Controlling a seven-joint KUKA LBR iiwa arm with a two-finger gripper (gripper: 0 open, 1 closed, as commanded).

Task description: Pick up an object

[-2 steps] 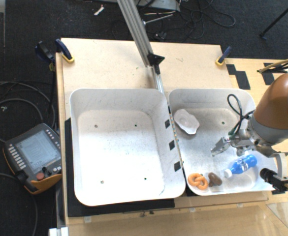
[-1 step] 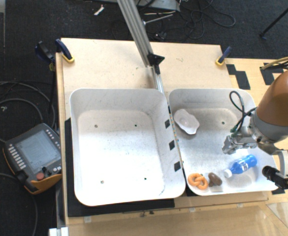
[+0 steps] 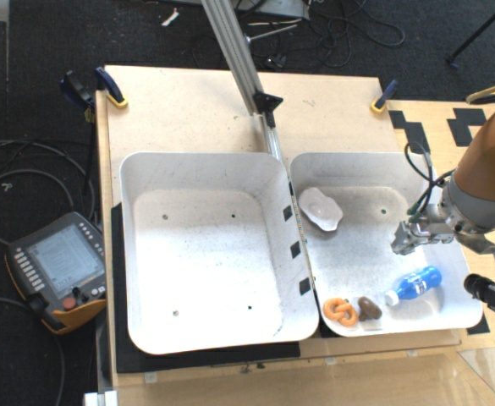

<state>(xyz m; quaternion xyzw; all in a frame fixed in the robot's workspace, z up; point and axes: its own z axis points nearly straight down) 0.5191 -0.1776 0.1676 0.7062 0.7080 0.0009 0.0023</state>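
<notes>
Camera view: gripper (image 3: 404, 238) hangs over the right bin (image 3: 361, 166), can't tell its state. Bottle (image 3: 414, 284) lies just below it, pale lump (image 3: 321, 208) off to its left, orange ring (image 3: 341, 311) lower left.

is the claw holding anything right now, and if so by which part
Nothing is held. The claw hangs above bare floor of the right bin, apart from the blue bottle and the white object.
</notes>
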